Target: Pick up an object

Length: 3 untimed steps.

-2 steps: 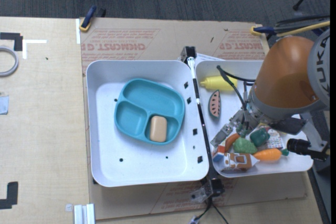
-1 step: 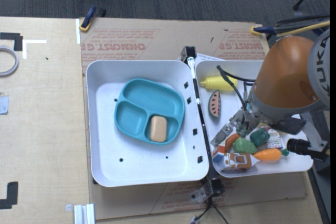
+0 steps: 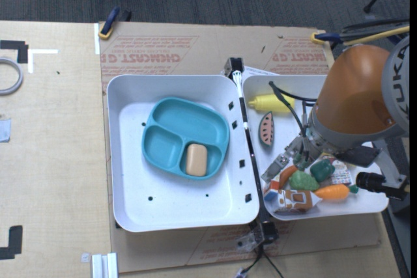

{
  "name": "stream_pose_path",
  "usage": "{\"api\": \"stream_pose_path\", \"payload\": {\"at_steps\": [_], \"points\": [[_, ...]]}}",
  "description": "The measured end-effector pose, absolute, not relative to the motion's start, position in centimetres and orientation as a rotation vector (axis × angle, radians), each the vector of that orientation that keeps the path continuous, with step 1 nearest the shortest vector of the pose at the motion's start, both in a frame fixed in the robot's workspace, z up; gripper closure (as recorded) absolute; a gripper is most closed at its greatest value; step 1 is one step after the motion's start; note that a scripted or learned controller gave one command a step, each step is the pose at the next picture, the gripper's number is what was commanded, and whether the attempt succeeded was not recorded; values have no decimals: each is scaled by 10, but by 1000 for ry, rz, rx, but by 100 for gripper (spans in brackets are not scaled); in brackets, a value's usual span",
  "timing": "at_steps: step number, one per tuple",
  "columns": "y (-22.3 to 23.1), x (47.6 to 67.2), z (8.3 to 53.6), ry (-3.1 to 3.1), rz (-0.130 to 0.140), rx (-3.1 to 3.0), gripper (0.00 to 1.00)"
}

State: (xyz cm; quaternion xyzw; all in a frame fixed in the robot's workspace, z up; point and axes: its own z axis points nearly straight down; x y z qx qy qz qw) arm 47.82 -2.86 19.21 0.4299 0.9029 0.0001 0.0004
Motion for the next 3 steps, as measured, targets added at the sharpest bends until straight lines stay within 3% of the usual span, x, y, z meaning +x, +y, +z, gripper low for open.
{"api": "stream_pose_path", "payload": {"at_steps": [3], "points": [[-29, 478, 192, 2836, 0, 1350, 0]]}}
